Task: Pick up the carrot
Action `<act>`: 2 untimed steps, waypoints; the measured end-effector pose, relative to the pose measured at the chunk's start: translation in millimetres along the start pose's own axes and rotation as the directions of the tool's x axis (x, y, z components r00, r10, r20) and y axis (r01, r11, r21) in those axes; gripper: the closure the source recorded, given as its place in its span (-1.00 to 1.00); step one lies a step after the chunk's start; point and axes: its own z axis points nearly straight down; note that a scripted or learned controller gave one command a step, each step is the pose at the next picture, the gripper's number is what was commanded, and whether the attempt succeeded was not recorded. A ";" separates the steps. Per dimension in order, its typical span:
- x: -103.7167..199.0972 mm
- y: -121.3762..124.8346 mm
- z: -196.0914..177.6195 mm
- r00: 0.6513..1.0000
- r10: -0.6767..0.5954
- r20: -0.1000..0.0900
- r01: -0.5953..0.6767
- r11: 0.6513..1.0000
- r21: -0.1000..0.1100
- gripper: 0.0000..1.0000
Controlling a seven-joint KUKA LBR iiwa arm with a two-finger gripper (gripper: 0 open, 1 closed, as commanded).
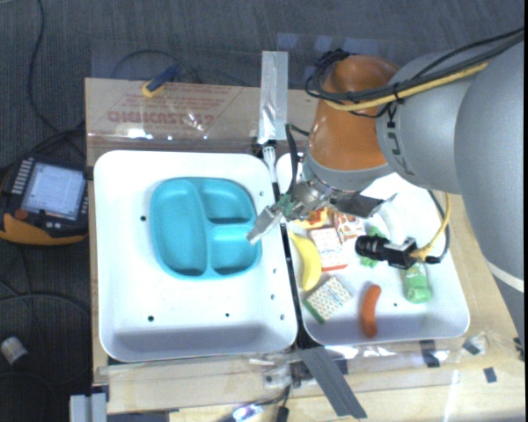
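The carrot (370,309) is seen lying in the right bin (449,323), near its front, beside a yellow banana (309,263). The tool (266,221) is held over the wall between the bins, by the blue tray (202,227). Nothing is gripped; how far it is opened cannot be told.

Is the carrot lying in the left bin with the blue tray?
No, the carrot lies in the right bin, near its front edge, while the blue tray sits in the left bin.
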 end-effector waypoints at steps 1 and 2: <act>-71.1 2.0 -0.4 0.986 0.164 0.003 -0.164 0.986 0.000 -1.00; -3.4 -27.7 0.7 0.904 0.427 0.000 -0.427 0.904 0.003 -1.00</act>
